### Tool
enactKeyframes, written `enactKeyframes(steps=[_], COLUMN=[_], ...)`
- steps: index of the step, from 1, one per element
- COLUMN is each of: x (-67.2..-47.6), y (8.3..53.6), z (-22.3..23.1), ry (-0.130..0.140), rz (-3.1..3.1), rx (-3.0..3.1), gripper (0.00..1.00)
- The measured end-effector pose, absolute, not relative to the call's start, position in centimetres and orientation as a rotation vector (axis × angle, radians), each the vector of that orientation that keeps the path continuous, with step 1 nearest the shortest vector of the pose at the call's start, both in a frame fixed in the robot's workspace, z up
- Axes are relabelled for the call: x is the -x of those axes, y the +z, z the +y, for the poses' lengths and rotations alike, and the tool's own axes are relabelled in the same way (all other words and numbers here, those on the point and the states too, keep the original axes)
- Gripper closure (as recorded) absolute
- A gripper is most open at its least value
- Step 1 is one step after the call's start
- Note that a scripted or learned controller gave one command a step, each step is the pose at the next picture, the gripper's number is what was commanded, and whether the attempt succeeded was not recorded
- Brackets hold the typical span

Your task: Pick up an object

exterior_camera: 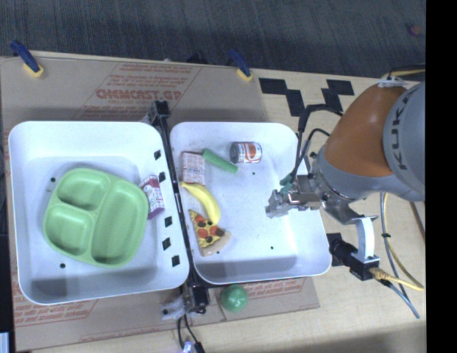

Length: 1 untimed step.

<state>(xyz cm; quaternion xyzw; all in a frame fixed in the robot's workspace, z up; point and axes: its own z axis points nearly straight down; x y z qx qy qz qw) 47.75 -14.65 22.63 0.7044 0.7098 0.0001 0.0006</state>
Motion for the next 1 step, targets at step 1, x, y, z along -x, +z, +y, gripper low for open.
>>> enactKeyframes(steps=[1], x=[-47.71], y=[22.66], z=[-10.65], ry=[-0.003], rz=[2.233], rx=[-2.213], gripper=[1.0])
